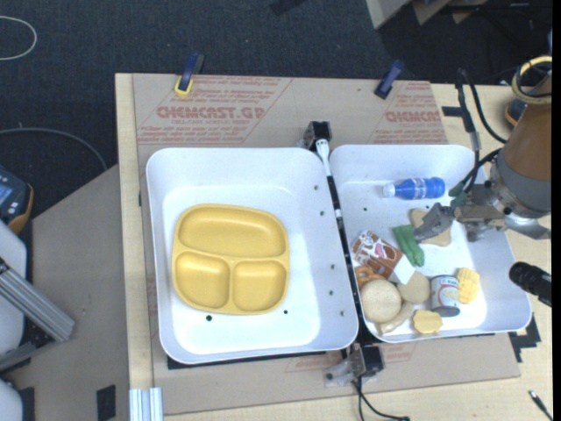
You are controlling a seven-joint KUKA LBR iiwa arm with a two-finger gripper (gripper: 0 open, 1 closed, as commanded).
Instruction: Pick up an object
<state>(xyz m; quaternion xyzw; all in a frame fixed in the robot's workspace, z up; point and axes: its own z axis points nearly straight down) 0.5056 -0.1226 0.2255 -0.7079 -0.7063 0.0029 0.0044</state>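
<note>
The right bin [394,153] holds several small items. A blue bottle [414,188] lies on its side near the back. A green pod-shaped piece [408,244] lies mid-bin beside a brown-and-white snack packet [375,253]. Toward the front sit a round tan bun [380,299], a small can [444,293], a yellow corn piece [468,284] and a yellow slice [428,323]. My gripper [432,223] reaches in from the right and hangs low over the bin's middle, just right of the green piece and below the bottle. I see nothing held in it.
In the left bin [219,160] lies a yellow divided plate [231,257]. A black hinge strip [331,200] runs between the bins. Clamps [187,75] pin the cardboard at the back. Cables [469,112] trail along the right side.
</note>
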